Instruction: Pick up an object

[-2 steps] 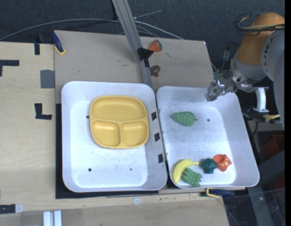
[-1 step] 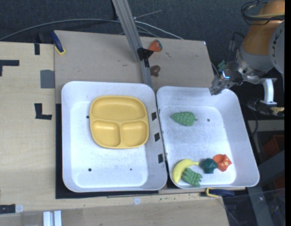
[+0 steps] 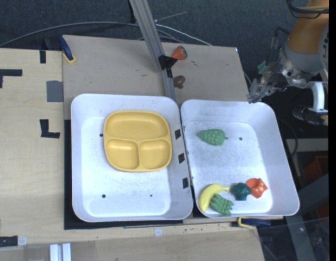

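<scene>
Two white bins sit side by side on the tabletop. The left bin holds a yellow divided plate in its upper half. The right bin holds a green bumpy toy near its upper middle, and along its lower edge a banana, green grapes, a dark green piece and an orange-red piece. The gripper hangs at the frame's upper right, just above the right bin's top right corner.

1 fixed camera looks down at a slant on the surface, taking in 2 white bins from moderately far.
</scene>
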Action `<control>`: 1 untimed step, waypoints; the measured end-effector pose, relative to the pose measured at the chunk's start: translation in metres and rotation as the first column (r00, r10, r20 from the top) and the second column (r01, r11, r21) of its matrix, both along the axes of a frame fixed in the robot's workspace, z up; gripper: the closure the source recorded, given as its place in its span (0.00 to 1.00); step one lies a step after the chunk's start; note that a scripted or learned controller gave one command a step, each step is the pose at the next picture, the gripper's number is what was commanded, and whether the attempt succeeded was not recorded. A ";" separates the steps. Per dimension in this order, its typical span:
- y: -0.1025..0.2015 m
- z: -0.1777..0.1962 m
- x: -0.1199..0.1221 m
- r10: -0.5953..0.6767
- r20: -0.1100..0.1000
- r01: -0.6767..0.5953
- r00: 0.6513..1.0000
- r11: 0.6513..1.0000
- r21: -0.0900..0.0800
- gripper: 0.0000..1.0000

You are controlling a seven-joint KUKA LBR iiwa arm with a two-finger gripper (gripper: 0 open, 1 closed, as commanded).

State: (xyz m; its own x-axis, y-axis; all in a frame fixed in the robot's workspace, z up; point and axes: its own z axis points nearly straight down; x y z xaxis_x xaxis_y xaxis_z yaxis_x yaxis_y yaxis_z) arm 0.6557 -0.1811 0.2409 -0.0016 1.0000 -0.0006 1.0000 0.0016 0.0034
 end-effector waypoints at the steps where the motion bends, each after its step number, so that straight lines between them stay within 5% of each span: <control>1: 0.059 -0.007 -0.012 0.004 -0.005 -0.004 1.000 1.000 0.002 1.00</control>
